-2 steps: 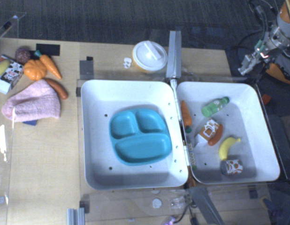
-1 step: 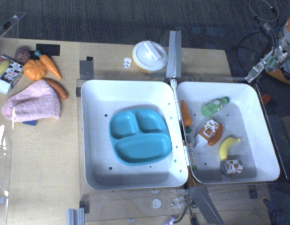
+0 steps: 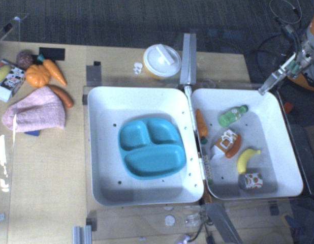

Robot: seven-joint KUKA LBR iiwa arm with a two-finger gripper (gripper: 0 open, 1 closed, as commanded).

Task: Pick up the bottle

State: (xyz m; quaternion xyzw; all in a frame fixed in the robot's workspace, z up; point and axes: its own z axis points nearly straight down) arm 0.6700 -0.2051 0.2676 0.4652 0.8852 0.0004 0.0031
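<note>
Green and clear, the bottle (image 3: 232, 115) lay on its side in the right bin (image 3: 286, 136), toward the far part of it, tilted with one end pointing to the far right corner. Nearer the onlooker from it sat a small carton (image 3: 227, 142) printed orange and white, then a banana (image 3: 247, 159), then a small can (image 3: 252, 181) close to the near wall. An orange carrot (image 3: 200, 124) lay against the bin's left wall. Left bin (image 3: 103, 136) carried a blue divided tray (image 3: 152, 147). End effector (image 3: 269, 84) hung at the far right corner of the right bin, just over the rim, well apart from the bottle; whether it was wide or narrow could not be told at that angle. Beyond the bins a white lid (image 3: 163, 60) rested on the surface (image 3: 45, 177). At far left sat a pink cloth (image 3: 35, 111), a small orange pumpkin (image 3: 37, 75) and another carrot (image 3: 56, 71).
</note>
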